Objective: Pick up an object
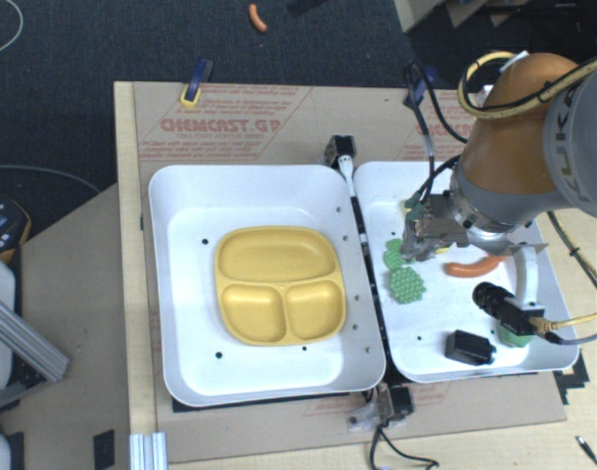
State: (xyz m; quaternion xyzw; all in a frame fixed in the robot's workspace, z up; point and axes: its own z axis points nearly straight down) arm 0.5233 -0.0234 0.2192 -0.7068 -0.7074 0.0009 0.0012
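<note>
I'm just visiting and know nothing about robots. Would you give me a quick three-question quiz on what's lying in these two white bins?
1. True or false: the yellow plastic divided plate lies in the right bin.
2. Which lies nearest the gripper? A) bumpy green toy B) black rectangular block C) yellow plate
3. What colour is the long thin sausage-shaped toy beside the arm?

Key: 1 false, it lies in the left bin; 2 A; 3 orange.
</note>
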